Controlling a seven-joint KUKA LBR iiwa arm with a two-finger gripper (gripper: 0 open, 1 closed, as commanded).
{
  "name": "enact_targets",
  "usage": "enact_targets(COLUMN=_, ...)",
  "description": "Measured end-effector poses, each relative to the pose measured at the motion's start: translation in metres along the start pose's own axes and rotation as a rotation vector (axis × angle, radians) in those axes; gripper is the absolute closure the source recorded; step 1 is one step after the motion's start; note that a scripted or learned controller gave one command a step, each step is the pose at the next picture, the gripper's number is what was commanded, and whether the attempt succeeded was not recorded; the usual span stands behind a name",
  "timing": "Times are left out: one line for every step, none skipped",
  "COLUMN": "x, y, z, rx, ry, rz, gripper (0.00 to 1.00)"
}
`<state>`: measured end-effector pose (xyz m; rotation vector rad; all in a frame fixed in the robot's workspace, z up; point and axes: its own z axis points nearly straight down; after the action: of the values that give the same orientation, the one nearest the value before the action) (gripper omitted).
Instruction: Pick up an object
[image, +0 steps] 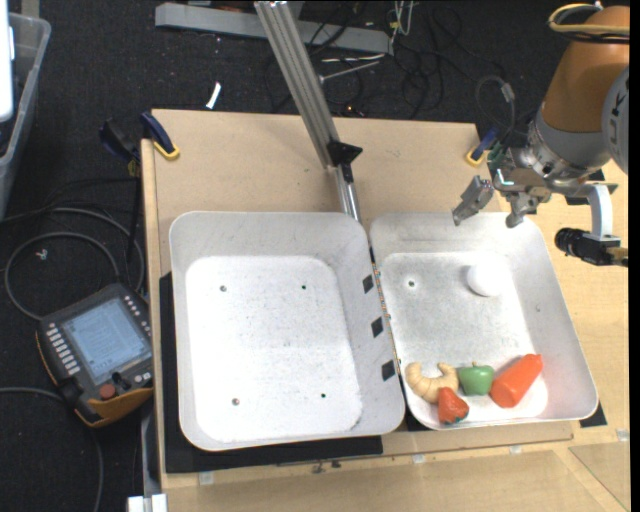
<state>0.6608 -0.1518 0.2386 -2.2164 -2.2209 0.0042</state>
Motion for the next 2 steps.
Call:
enact_targets(x=0.000, y=0.001, z=-0.003, rx=-0.004, ry=-0.002, rz=-0.002, gripper=0.00)
enact_targets(x=0.003, y=-0.004, z=0.060, rx=0.002, ry=0.000, rz=0.002, gripper=0.00)
